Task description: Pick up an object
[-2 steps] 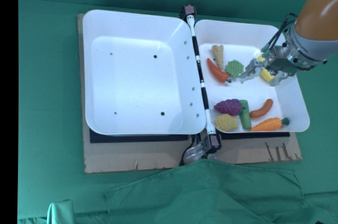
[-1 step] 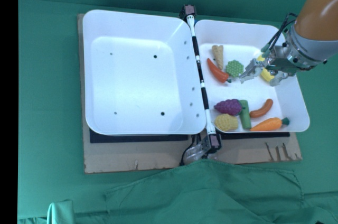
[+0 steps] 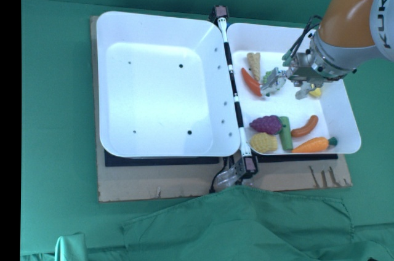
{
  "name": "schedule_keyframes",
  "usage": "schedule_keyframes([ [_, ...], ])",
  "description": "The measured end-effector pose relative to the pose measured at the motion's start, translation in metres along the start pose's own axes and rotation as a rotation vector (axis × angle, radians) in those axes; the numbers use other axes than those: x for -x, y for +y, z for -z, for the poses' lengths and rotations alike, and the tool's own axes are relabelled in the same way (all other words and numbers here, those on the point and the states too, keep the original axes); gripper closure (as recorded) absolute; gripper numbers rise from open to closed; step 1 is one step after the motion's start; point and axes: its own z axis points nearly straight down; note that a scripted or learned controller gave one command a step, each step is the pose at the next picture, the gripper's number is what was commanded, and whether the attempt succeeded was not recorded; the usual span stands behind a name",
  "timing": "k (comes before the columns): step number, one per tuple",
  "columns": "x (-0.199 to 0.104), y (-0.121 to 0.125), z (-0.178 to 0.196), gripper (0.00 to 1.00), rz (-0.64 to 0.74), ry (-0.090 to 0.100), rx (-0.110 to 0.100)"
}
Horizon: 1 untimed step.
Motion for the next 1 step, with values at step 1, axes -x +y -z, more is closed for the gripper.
schedule_keyframes([
  [1,0.0251,-0.0125,-0.0062,0.0,-0.005,-0.001,0.001],
])
